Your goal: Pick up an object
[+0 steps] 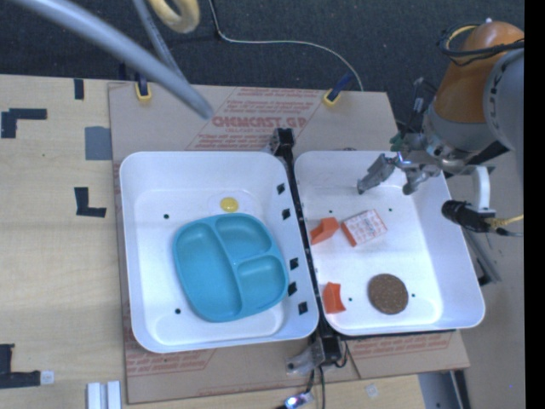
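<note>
Two white bins sit side by side; the left bin (136, 228) holds a blue divided plate (228, 265) with a small yellow disc (229, 204) just beyond it; the right bin (451, 254) holds four smaller things. The gripper (392, 180) hangs over the right bin's far part, fingers spread open, nothing between them. Nearer than the gripper lies a red-and-white packet (364, 227), an orange block (324, 230) just left of it; a brown round disc (388, 294) and a second orange piece (332, 297) lie nearest.
</note>
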